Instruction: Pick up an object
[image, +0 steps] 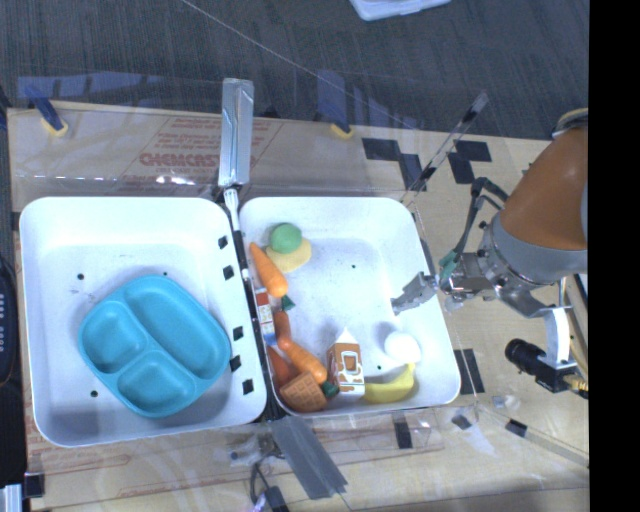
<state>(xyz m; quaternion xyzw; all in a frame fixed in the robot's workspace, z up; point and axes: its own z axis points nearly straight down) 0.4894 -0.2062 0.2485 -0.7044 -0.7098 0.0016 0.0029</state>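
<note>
**Observer:** Where are you right now?

**Arm:** My gripper (415, 293) sits at the right wall of the right bin (330, 215), about level with its rim and above the bare floor there. I cannot tell how my jaws stand; from this slant they read as one grey shape. Nothing shows between them, so I claim no hold on anything.

**Observer:** What is there to pick from?

**Arm:** Everything loose is in that right bin. The green ball (285, 237) rests on a yellow piece (294, 257) near the far left corner. An orange carrot (268, 269) lies along the divider below them, and a second carrot (300, 358) lies further down. The small carton (346, 367) stands near the front wall, with a white egg (402, 348) just beside it and a banana (392, 386) against the front edge. A brown cone-like piece (303, 395) is tucked in the front left corner.

**Observer:** And the left bin (60, 225)?

**Arm:** It holds just a blue divided tray (152, 343), lying flat.

**Observer:** Why so crowded along that side?

**Arm:** My guess is things slide to the walls and stay. The egg is nearest me and stands a little apart from the wall, so I judge it the easiest reach, though it looks round and likely to slip.
</note>
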